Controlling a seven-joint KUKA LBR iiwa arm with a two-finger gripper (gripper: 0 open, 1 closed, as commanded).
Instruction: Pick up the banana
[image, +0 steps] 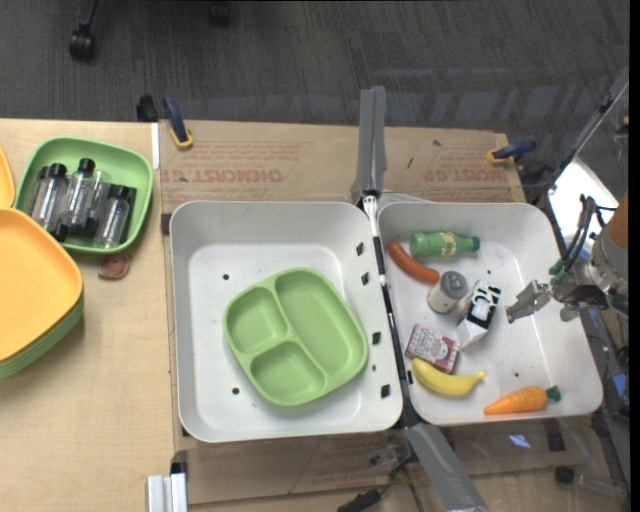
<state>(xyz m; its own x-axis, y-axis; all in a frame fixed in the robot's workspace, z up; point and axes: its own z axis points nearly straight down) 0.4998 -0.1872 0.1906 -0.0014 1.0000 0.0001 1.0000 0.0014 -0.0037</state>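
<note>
The yellow banana (447, 379) lies near the front of the right bin (560, 345), curved side down, between a pink packet (433, 346) and an orange carrot (520, 401). My gripper (530, 300) hangs over the right side of that bin. It sits to the upper right of the banana and well apart from it, with nothing visibly held. The arm's wrist (600, 270) enters at the right edge.
The right bin also holds a green bottle (445, 243), a red pepper (413, 262), a grey can (449, 291) and a black-and-white box (481, 308). A green divided plate (295, 335) lies in the left bin (200, 300). Orange plates (35, 300) and a tray of vials (85, 195) stand far left.
</note>
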